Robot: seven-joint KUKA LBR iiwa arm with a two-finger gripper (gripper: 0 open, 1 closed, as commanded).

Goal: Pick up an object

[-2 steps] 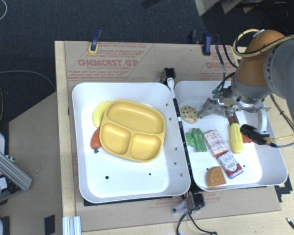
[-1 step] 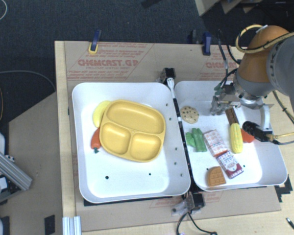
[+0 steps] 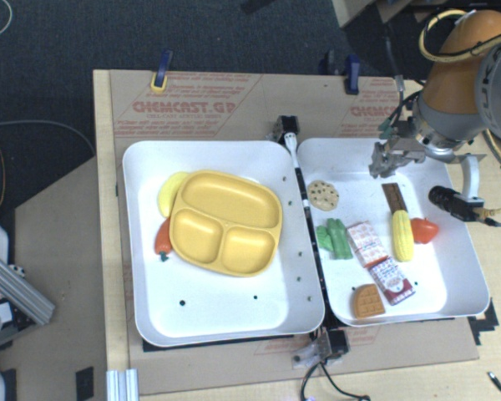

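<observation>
Toys lay in the right bin (image 3: pixel 472 295): cracker (image 3: pixel 367 301) nearest, then packets (image 3: pixel 377 257), beans (image 3: pixel 335 237), corn (image 3: pixel 402 234), tomato (image 3: pixel 424 230), chocolate (image 3: pixel 392 196), cookie (image 3: pixel 323 195). Farthest, the gripper (image 3: pixel 386 164) hung over the bin's far end, its grip impossible to tell.

The bench (image 3: pixel 234 98) is a flat board with a brown paper-covered top bearing red printed lettering. 2 shallow white bins rest directly on it, side by side and touching along their inner edges. The left bin (image 3: pixel 150 291) occupies the centre-left of the board; the right bin (image 3: pixel 459 266) reaches toward the board's right edge. A yellow clamp (image 3: pixel 160 75) and a blue clamp (image 3: pixel 351 72) grip the far edge of the bench. A black fixture (image 3: pixel 287 127) sits at the far end of the seam between the bins.
</observation>
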